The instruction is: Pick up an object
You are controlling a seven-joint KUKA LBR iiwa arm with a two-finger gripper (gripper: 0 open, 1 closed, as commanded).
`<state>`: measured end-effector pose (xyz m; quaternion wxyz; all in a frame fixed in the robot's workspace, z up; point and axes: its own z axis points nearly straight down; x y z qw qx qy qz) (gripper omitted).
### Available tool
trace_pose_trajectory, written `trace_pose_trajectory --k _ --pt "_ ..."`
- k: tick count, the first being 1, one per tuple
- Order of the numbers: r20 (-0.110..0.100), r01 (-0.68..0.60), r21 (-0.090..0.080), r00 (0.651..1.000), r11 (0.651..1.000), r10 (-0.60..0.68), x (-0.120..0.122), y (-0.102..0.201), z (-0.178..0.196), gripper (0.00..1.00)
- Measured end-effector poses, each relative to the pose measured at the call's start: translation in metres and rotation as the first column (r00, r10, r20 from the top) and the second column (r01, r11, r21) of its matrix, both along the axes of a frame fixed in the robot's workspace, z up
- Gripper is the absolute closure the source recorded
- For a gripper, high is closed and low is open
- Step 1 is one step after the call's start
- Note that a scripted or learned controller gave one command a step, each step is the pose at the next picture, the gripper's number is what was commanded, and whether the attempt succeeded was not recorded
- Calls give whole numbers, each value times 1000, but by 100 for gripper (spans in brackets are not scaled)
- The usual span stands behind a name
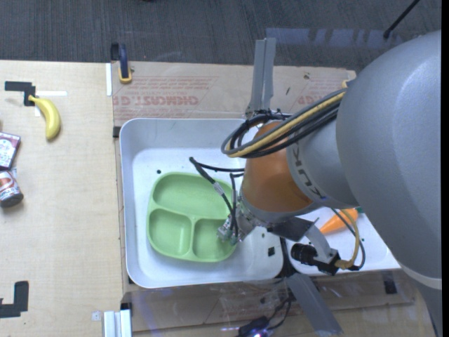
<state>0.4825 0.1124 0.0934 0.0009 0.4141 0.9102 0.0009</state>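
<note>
Green tray (184, 213) in white bin (140, 161) | our gripper (230, 232) at tray's right rim | we cannot tell its grip | orange object (338, 221) right of tray

robot lab: clamped bench (56, 244), white bin (133, 209)

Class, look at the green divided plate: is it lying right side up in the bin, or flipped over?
Right side up. The green divided plate lies flat in the white bin, its three compartments open to the camera.
</note>
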Motion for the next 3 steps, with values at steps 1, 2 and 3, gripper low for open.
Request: trace_pose_trajectory --k 1,2,3 --pt "2 -242 -4 970 970 242 -3 61 0 100" --pt "3 -240 -1 971 971 240 -3 -6 0 100" --pt "-1 -307 -2 952 952 307 -5 75 115 100"
